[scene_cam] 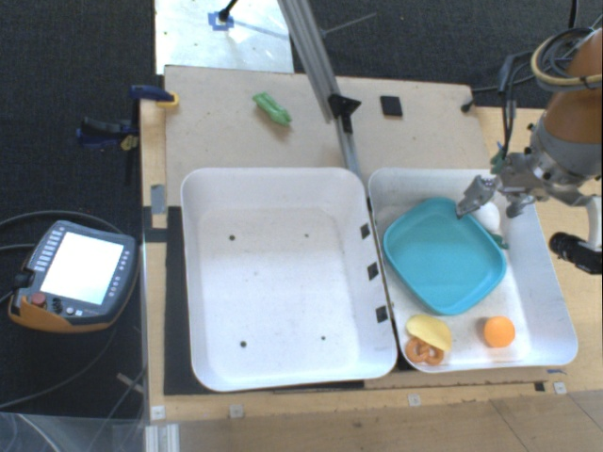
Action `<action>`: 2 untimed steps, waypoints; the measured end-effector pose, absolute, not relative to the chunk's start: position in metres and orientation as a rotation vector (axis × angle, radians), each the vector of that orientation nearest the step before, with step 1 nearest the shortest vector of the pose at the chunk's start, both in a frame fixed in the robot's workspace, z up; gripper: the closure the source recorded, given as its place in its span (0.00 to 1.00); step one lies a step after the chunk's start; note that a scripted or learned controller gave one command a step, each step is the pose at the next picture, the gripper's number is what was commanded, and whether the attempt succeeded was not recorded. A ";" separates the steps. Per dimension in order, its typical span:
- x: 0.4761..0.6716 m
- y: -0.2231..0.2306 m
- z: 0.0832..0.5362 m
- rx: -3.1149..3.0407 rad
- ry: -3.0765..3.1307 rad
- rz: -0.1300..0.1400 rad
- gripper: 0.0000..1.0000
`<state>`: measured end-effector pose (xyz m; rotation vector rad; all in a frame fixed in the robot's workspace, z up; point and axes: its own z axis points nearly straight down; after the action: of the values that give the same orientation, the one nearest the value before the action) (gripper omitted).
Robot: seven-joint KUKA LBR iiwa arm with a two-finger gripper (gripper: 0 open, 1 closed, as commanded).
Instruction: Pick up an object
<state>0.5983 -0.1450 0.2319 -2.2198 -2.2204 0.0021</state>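
Over the right bin [556, 332], my gripper [497, 201] hangs spread and holding nothing beside a white object [488, 217] at the teal tray's [443, 257] far corner. Approach step; next I must descend squarely, then close.

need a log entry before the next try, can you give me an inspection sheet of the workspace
surface: bench bearing two white bins; left bin, right bin
job's things: teal tray, orange ball, yellow item over an orange piece, white item at the tray's far corner, all in the right bin
clutter: green item and black square on the bench
end effector: over the tray's far right corner, nothing seen between its fingers
cables: looped on the arm; more by the pendant
surroundings: pendant on dark floor, clamps at the bench's left edge
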 end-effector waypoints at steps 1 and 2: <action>0.592 -0.153 0.181 -2.220 -2.219 0.003 0.00; 0.591 -0.163 0.131 -2.220 -2.219 0.003 0.00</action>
<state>0.5913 -0.1635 0.1310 -2.2203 -2.2190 0.0031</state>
